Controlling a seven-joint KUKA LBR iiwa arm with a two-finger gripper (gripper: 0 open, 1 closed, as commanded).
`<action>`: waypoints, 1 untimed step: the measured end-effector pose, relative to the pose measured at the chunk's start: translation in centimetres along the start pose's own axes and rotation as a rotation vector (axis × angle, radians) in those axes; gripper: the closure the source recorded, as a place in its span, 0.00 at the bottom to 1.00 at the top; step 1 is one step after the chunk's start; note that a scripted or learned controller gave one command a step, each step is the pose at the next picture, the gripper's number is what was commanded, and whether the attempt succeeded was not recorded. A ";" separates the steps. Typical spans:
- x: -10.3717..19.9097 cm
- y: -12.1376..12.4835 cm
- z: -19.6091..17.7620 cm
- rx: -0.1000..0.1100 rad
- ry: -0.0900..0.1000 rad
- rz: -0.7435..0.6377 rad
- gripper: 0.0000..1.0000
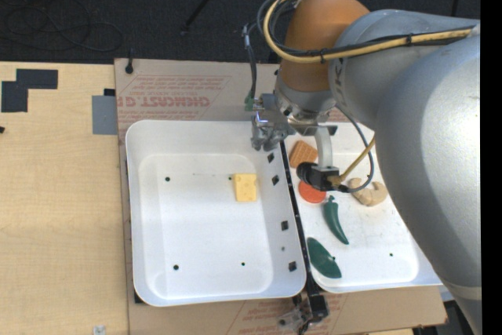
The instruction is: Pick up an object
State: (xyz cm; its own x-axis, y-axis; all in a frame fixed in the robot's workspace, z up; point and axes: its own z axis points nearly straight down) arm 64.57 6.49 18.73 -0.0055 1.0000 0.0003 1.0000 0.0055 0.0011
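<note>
Hovering pincer (pixel 265 137) over divider rim (pixel 287 208)

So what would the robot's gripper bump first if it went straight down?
Probably the gripper would meet the bare far right corner of the left white plastic bin, beside the dividing rim, though depth is unclear. The yellow holed cheese block lies clear of it.

cheese block (pixel 245 187) | yellow, lying flat | left bin (pixel 196 286), centre

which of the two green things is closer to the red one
The slim curved green pepper; its tip nearly reaches the red round piece, while the broader green leaf-shaped piece lies beyond it.
</note>
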 end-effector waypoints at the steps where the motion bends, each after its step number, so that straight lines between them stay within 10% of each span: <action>1: -0.7 -0.2 0.0 0.005 -0.001 0.005 1.00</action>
State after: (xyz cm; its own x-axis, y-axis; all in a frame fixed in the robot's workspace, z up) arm 64.33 5.77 18.71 -0.0005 1.0000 -0.0010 1.0000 0.0005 -0.0038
